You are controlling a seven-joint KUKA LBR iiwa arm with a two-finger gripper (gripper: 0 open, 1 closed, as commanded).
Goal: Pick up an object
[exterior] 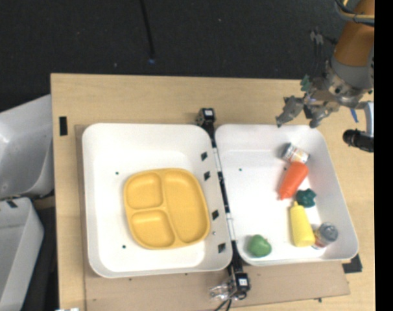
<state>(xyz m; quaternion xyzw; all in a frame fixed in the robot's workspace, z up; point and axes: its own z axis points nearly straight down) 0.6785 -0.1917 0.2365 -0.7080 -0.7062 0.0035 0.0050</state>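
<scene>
My gripper [301, 116] hangs above the far edge of the right bin [261, 193], open, with nothing between its fingers. Below it in that bin lies a small grey and white can [294, 152]. An orange carrot [292, 179] with a green top [306, 197] lies just nearer. A yellow bottle [301, 225] sits closer to the front, beside a small grey-capped jar [325, 234]. A green pepper [259, 245] rests in the front left corner of the right bin.
The left bin [106, 154] holds a yellow divided plate [165, 207]. Black clips [206, 116] run along the seam between the bins. A white housing [18, 148] stands off the bench's left side.
</scene>
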